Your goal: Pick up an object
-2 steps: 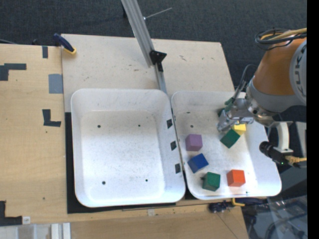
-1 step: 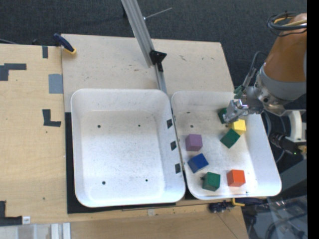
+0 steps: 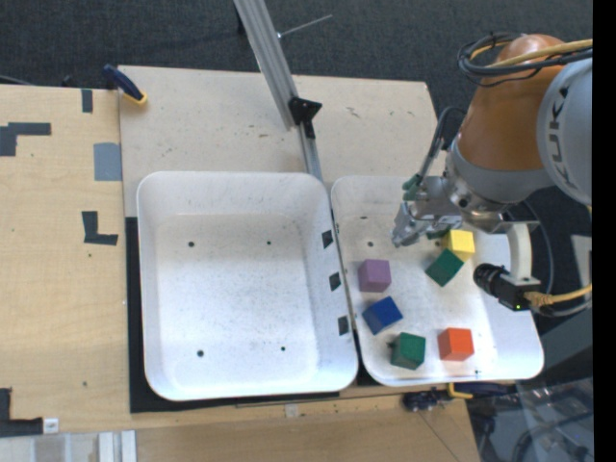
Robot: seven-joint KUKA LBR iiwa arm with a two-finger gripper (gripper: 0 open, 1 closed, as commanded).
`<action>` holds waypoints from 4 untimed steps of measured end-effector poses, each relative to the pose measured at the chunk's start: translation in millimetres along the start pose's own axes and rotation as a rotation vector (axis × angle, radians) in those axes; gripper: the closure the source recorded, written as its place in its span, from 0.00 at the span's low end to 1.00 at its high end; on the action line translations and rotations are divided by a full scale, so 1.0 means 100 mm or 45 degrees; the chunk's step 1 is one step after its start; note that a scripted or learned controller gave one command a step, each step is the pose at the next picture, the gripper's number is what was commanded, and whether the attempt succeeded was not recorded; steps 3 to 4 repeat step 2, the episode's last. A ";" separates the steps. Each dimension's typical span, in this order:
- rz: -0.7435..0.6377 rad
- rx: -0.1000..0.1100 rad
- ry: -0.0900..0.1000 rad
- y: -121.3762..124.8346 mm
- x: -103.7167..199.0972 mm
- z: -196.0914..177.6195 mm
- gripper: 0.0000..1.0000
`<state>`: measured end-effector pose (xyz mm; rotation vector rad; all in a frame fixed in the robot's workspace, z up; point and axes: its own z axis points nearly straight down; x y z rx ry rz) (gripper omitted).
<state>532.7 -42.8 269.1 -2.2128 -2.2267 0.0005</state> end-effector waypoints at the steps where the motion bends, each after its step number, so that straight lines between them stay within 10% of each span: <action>1: 0.000 0.003 0.000 0.06 0.53 0.22 1.00; 2: 0.000 0.003 -0.001 0.11 1.03 0.40 1.00; 4: 0.000 0.003 -0.001 0.11 1.03 0.40 1.00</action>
